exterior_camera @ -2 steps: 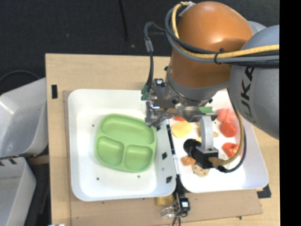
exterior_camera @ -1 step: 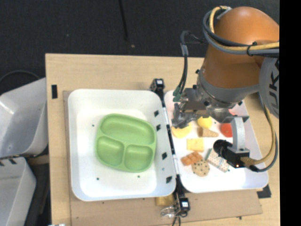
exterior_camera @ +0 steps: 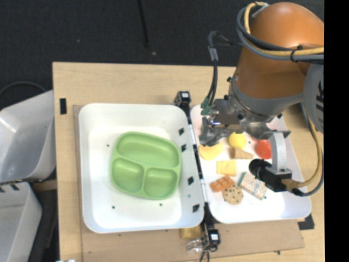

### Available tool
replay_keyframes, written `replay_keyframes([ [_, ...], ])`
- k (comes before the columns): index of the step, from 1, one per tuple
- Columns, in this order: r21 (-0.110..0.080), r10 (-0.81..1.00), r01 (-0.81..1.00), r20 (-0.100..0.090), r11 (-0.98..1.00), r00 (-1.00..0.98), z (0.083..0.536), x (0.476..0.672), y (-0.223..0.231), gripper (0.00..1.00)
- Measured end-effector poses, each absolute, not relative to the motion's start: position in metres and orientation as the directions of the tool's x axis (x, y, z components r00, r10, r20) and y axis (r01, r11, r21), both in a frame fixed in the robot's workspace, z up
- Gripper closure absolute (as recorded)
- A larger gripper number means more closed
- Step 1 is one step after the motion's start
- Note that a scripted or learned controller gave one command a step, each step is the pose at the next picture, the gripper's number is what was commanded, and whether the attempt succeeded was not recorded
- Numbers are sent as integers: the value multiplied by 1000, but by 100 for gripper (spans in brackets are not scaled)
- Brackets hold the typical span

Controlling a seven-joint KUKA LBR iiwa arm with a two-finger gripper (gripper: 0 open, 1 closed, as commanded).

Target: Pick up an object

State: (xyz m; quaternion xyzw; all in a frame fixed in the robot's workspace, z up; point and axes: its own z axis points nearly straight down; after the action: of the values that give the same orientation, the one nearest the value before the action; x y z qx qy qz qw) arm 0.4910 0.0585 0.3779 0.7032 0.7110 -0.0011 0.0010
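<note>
Looking down on the bench (exterior_camera: 65,81), I take the green divided plate (exterior_camera: 146,165) as my landmark; it lies alone, near the middle of the left white bin (exterior_camera: 87,201). Everything else sits to the right of it, past the black-clipped seam where the two bins meet, in the right white bin (exterior_camera: 294,206).

Just across that seam from the plate's upper edge lies a yellow banana-like piece (exterior_camera: 210,150). The gripper (exterior_camera: 210,129) hangs directly above it, low over the bin, under the arm's big orange band (exterior_camera: 272,48). From where I stand I cannot tell whether it is apart or together, and I see nothing held in it.

Farther right of the plate than the banana are a yellow lemon-like piece (exterior_camera: 238,141) and then a red piece (exterior_camera: 264,148). Level with the plate's middle lies a yellow block (exterior_camera: 227,168). Below that, level with the plate's lower edge, sit an orange piece (exterior_camera: 220,184), a round cookie (exterior_camera: 233,195) and a speckled white bar (exterior_camera: 253,188), close together. A black fitting on the arm (exterior_camera: 267,176) overlaps the bar's upper end.
</note>
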Motion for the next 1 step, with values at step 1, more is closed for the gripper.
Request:
replay_keyframes([
  [1,1,1000,1000,-1,3,-3,396,490,81,100],
])
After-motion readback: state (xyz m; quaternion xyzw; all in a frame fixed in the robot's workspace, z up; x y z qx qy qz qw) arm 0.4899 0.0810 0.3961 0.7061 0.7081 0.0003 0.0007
